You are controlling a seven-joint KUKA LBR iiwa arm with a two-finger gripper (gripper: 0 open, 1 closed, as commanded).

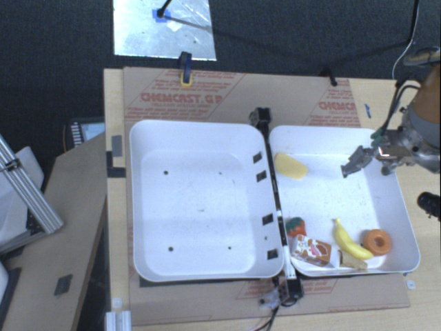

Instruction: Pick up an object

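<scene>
dark carpet (289,12), foil sheet (164,19), cardboard-topped bench (227,92)

The arm reaches in from the right edge, its orange band (433,92) showing above the grey wrist (419,140). The gripper (353,164) hangs over the right bin's upper right part, fingers pointing left and slightly downward, nothing visible between them.

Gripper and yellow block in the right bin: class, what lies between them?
In the camera view, nothing: bare white bin floor runs from the yellow block to the gripper.
</scene>
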